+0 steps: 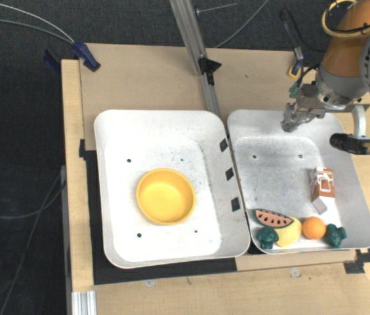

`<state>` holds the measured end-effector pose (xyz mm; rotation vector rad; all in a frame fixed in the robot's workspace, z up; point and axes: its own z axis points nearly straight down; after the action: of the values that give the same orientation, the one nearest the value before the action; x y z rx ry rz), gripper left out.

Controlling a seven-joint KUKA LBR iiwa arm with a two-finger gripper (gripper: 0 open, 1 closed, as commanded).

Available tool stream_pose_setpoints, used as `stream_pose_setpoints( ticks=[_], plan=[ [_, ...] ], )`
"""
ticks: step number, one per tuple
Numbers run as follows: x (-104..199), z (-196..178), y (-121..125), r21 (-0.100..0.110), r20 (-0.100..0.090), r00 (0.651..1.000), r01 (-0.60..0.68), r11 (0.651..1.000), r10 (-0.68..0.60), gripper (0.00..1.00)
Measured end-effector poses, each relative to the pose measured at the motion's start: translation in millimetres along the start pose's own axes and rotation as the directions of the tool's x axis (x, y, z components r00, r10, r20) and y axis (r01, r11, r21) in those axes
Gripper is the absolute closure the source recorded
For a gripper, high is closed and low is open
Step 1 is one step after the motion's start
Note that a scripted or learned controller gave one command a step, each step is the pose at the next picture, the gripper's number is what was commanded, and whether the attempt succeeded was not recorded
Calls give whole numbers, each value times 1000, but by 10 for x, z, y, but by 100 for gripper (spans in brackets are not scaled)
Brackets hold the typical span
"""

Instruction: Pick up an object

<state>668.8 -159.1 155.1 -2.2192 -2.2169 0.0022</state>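
Hovering at the right bin's (237, 176) upper edge, the tool (295, 122) carries nothing. The toys, orange (313, 228) included, cluster lower right; descend centred over one, clear of neighbours.

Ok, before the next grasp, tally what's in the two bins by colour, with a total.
Yellow: 2, the bowl in the left bin and the lemon-like fruit in the right bin
Orange: 1, the orange
Green: 2, the two broccoli pieces
Red: 1, the watermelon slice
Brown and white: 1, the small carton
Total: 7
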Motion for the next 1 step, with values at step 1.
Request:
stream_pose_setpoints(
  ticks=[1],
  plan=[
    [-10,-672,34,-14,3,1000,2,1000,-2,100]
  ],
)
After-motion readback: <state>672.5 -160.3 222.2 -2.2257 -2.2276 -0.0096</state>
